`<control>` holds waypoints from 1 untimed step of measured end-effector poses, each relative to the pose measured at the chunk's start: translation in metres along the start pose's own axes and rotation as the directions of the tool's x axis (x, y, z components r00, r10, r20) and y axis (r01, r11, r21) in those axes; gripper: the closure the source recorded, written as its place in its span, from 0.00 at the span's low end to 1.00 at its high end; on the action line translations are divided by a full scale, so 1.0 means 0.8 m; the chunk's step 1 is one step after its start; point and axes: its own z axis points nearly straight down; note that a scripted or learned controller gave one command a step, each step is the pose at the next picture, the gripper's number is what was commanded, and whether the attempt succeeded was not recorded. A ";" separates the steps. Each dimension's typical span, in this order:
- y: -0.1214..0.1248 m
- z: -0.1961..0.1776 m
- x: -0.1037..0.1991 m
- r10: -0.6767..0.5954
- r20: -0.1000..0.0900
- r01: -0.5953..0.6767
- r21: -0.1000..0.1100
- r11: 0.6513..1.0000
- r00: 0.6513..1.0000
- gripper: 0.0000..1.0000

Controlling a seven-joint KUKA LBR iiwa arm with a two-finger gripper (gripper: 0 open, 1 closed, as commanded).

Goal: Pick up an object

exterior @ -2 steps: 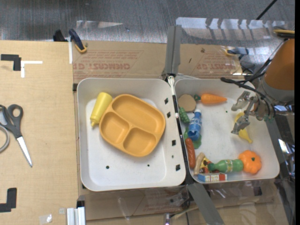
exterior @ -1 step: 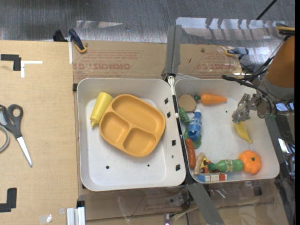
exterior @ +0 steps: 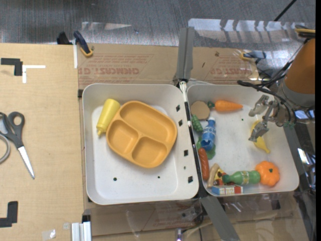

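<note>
Gripper: fingers apart, clamped on nothing, hanging over right bin, just above banana.
Left bin: yellow bottle touching orange divided plate.
Right bin, left edge: cookie, blue bottle, sausage.
Right bin, top: carrot.
Right bin, bottom: green bottle beside pumpkin.

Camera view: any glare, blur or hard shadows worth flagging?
Camera view: lighting is even and soft; the orange tray casts only a faint shadow on the left bin. Bright glare on the clear plastic behind the right bin. The gripper looks slightly soft; the toys are sharp enough to tell apart.
</note>
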 end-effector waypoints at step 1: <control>0.000 0.027 -0.008 0.063 -0.010 -0.063 -0.001 0.998 0.998 0.00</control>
